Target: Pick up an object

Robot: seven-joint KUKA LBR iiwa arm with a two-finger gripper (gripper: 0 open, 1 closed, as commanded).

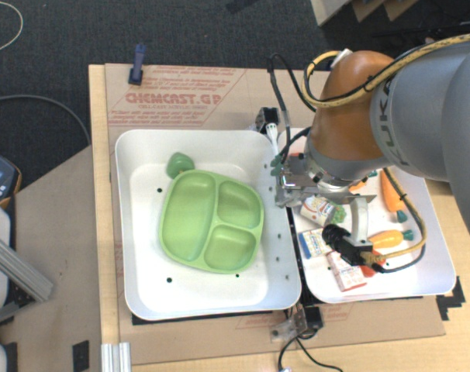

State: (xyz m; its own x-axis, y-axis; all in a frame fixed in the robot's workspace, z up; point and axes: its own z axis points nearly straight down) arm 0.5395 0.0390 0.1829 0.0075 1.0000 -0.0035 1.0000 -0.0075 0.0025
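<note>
Hanging low over the right bin (pixel 440 281), the tool (pixel 309 192) sat close to that bin's inner wall, a placement you would judge suited to a grab at the heap of small goods there. The wrist covered it, so you could not tell whether it was open, closed or gripping anything. The likeliest object to pick, a printed packet (pixel 326 208), lay right beneath it, with a blue-and-white box (pixel 311 244) and a red-and-white box (pixel 343 272) just beside, and an orange carrot (pixel 390 192) toward the outer wall. The left bin (pixel 126 208) held a green divided plate (pixel 212 219), lying flat, and a small green lump (pixel 180 163) touching its upper edge.
</note>
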